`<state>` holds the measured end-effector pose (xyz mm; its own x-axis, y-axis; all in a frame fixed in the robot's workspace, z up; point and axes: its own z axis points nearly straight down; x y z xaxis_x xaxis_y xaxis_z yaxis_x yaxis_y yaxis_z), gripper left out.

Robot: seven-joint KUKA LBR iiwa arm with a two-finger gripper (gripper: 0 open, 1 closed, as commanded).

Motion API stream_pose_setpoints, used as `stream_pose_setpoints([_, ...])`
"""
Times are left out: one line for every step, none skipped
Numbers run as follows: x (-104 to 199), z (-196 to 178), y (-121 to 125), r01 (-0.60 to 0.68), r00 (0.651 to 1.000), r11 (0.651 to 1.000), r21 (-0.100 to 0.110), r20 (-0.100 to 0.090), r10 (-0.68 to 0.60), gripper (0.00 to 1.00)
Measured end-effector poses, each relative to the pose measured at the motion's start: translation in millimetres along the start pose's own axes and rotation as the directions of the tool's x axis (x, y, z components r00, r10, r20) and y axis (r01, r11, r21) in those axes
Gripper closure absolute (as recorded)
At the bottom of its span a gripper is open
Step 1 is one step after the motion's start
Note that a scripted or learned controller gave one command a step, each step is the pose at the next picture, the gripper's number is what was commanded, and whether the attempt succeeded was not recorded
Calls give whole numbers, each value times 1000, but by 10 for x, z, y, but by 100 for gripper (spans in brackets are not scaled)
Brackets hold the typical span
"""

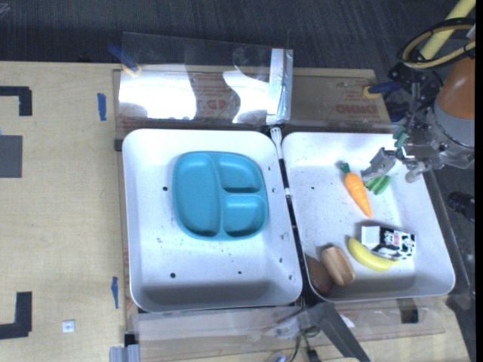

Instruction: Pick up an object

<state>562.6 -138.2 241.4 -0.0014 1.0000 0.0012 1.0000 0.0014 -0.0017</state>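
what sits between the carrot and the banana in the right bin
Mostly bare bin floor; beside the banana lies a small black-and-white box, on the side facing the carrot, as the camera view shows.

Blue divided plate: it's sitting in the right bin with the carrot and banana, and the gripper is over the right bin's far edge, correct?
Not quite. The blue divided plate lies alone in the left bin, as the camera view shows. The carrot and banana are in the right bin, and the gripper is over its far edge.

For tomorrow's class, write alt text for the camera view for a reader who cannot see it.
A gripper hovers over the right bin, near a toy carrot, banana, patterned box and wooden piece. The left bin holds a blue divided tray.
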Motion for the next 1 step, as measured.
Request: stream_pose_setpoints([90, 845, 355, 26, 1000, 1000, 8, -1, -26, 0])
